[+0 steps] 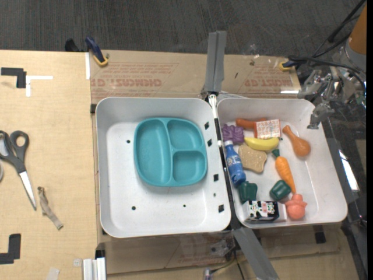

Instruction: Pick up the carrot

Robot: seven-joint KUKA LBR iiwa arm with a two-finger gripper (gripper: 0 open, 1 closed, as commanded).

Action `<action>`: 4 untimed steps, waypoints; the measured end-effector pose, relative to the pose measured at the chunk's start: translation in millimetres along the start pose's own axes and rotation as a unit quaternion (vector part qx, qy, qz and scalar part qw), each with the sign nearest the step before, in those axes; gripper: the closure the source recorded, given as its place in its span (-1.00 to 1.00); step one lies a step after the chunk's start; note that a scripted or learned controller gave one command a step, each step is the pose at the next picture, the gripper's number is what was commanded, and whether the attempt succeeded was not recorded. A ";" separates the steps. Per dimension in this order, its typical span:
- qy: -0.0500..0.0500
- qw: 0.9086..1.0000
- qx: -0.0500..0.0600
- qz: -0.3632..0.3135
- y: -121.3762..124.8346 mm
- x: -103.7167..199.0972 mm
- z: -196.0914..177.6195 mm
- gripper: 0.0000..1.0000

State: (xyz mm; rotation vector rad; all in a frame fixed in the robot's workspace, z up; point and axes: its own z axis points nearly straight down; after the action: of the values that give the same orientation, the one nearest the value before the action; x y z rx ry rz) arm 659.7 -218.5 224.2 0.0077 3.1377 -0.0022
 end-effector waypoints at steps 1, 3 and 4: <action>-0.001 0.995 0.000 -0.098 24.3 33.9 128.7 -1.00; 0.000 0.997 -0.001 -0.079 106.1 66.9 130.9 -1.00; -0.011 0.999 0.003 -0.039 95.1 157.2 124.8 -1.00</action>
State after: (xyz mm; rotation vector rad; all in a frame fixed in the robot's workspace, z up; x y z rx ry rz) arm 503.4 -122.8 98.6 -0.1136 3.1128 -0.0105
